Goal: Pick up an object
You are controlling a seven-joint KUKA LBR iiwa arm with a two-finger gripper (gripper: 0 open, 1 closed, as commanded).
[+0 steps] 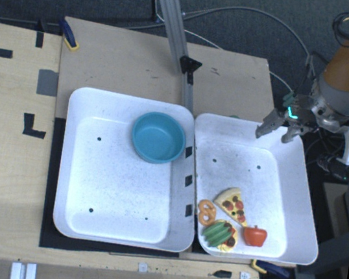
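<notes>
Above the far right corner of the right-hand shallow white plastic bin (288, 186), your two-finger claw (279, 130) hangs with its dark fingers spread apart and nothing between them. You have your pick of targets, all bunched in that bin's near corner, well apart from the claw: a toy pizza slice with red dots (232, 204), a small brown pretzel (207, 210) just beside it, a green ridged vegetable toy (218, 233) and a little red tomato-like toy (254, 235). To do this step well, judge the red toy or the pizza slice the easier grab, since each has some bare floor around it; bring the claw over one piece alone, keep both fingers off its neighbours, then descend straight. Across the divider, a round blue plastic bowl (158, 137) sits in the left white bin (83, 174) on the pale wooden worktop (0, 160).
</notes>
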